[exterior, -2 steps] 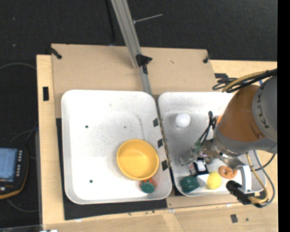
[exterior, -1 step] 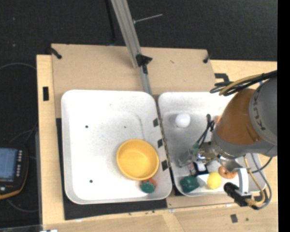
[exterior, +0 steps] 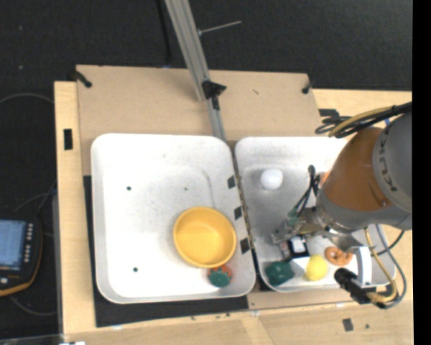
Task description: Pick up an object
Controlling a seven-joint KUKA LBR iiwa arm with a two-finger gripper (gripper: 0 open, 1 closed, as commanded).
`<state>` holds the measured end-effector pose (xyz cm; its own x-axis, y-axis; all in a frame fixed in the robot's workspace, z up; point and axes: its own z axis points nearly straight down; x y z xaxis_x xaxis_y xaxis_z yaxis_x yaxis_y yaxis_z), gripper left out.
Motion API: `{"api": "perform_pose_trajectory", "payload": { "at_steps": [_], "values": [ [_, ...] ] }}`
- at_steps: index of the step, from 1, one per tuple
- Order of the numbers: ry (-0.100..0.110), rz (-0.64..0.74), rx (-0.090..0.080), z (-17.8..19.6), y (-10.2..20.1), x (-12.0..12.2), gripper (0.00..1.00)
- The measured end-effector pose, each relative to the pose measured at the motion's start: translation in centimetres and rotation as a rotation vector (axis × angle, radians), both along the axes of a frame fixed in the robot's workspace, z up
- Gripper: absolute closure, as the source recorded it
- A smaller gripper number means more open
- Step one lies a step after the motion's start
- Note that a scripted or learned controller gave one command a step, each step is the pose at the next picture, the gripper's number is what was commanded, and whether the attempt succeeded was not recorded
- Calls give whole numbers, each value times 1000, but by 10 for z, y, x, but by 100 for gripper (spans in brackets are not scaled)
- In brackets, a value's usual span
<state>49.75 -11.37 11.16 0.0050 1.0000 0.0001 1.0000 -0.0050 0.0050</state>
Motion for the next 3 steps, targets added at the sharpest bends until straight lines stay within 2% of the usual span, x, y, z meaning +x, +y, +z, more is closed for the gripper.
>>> {"api": "perform_pose_trajectory", "payload": {
  "at_steps": [2, 3],
  "values": [
    [-2, 9, -2, 95, -10, -2, 100],
    [2, 12, 1, 106, 29, 18, 100]
  ]
}}
